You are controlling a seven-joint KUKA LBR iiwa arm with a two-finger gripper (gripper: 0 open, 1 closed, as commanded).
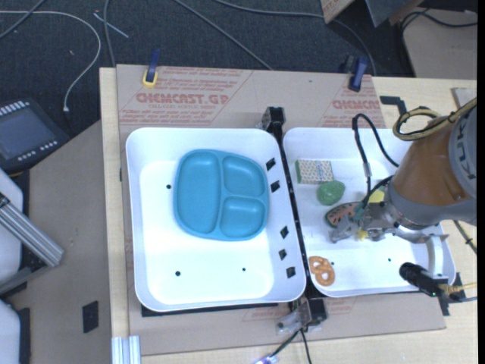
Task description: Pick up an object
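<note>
Nearest us in the right bin (424, 283) lies a pretzel (321, 270); above it our gripper (350, 226) crowds a brownish object (338, 215). We cannot tell its finger state, so it may nudge this away towards the green ball (330, 193).
</note>
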